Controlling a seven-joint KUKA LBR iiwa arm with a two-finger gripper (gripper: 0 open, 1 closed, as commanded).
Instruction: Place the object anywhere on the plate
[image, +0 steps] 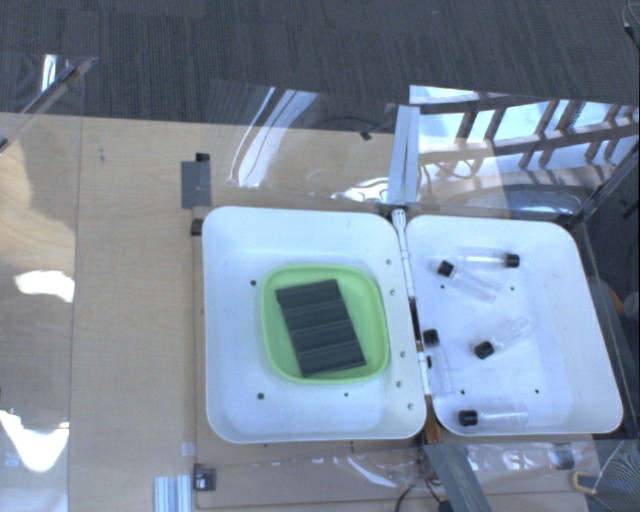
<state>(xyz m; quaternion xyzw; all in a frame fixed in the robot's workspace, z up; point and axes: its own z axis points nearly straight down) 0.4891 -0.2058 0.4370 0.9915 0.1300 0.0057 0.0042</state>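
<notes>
Clear vials (470, 417) in right bin (560, 330), dark block (319, 328) on green plate (376, 305), gripper state unknowable

Robot body: little to go on. A dark grey slanted shape (612, 203) sits at the right edge; cannot tell if it belongs to the arm. It looks thin, straight-edged and matte, and is partly washed out by glare. Its surface is too small and blurred to tell cables, screws or markings.
</notes>
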